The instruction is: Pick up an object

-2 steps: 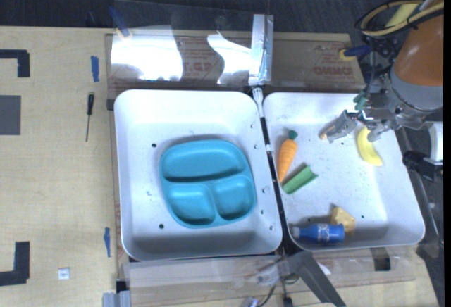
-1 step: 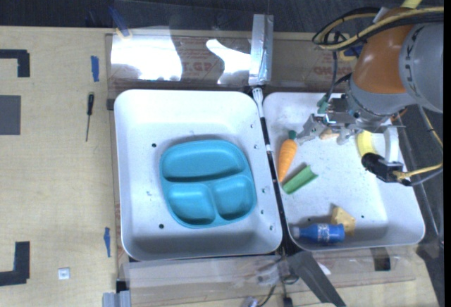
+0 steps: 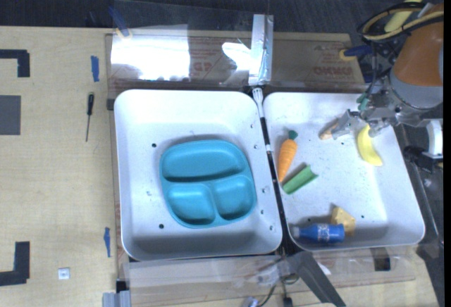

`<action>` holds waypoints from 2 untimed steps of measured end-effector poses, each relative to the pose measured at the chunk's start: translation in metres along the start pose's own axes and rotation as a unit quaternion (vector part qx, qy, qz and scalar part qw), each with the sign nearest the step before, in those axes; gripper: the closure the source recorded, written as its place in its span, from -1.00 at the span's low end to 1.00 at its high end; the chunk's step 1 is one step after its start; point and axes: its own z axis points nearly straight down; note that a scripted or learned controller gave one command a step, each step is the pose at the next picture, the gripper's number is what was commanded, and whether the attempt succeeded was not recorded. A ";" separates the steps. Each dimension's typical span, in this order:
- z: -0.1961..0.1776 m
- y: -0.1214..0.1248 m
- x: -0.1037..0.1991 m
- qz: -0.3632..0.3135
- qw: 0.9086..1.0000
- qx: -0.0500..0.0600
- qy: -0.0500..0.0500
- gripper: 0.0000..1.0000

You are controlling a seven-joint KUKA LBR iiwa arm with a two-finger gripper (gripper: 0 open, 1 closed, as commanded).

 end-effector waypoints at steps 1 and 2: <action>0.053 -0.009 -0.029 -0.038 0.999 -0.002 0.006 -1.00; 0.043 -0.008 -0.031 -0.038 0.999 -0.004 0.003 1.00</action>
